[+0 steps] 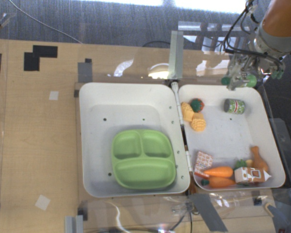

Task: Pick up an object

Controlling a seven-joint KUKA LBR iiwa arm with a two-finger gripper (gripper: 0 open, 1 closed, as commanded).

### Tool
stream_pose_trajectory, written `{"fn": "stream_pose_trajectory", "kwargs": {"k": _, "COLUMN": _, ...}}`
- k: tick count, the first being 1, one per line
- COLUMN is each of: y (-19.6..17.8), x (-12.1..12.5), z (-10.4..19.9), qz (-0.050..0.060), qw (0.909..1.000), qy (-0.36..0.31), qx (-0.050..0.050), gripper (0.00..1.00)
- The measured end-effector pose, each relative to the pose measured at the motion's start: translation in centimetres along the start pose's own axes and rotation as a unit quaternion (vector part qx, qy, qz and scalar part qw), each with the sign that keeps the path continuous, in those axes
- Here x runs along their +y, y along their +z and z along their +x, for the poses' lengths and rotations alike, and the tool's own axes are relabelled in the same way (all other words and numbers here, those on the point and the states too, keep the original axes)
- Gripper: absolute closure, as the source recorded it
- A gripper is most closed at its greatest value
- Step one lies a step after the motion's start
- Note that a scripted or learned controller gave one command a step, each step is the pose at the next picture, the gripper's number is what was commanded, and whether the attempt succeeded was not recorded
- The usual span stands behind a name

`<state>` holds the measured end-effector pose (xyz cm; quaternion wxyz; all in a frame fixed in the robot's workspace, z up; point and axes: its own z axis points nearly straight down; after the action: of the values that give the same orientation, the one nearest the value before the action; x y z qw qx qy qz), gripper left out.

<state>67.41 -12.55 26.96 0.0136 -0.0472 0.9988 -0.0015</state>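
Observation:
My gripper (pixel 241 79) hangs over the far rim of the right bin (pixel 262 130), below the orange-banded wrist. A small green object (pixel 248 81) sits between its fingers, lifted off the bin floor. Just below it in the bin stands a small green can (pixel 234 106). Two yellow corn pieces (pixel 186 111) (pixel 198 124) and a red and green strawberry-like toy (pixel 197 104) lie at the bin's left side. Two carrots (pixel 218 172) (pixel 221 182), a pink waffle block (pixel 203 159), a small carton (pixel 252 175) and a brown drumstick (pixel 259 159) crowd the near edge.
The left bin (pixel 102 110) holds a green divided plate (pixel 143 158) towards its near side. A metal post (pixel 174 57) stands behind the wall where the two bins meet. Cables hang beside the arm at the upper right.

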Motion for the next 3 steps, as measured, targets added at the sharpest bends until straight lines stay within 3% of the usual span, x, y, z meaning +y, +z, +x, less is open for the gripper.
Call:
{"fn": "stream_pose_trajectory", "kwargs": {"k": 1, "y": 1.1, "x": 6.7, "z": -0.2, "qz": -0.001, "qw": 0.9910, "qy": 0.133, "qx": 0.009, "gripper": 1.00}}
{"fn": "stream_pose_trajectory", "kwargs": {"k": 2, "y": 0.7, "x": 12.4, "z": 1.2, "qz": -0.002, "qw": 0.9890, "qy": 0.147, "qx": 0.009, "gripper": 1.00}}
{"fn": "stream_pose_trajectory", "kwargs": {"k": 3, "y": 1.6, "x": 18.7, "z": 12.5, "qz": -0.002, "qw": 0.9964, "qy": 0.084, "qx": 0.010, "gripper": 1.00}}
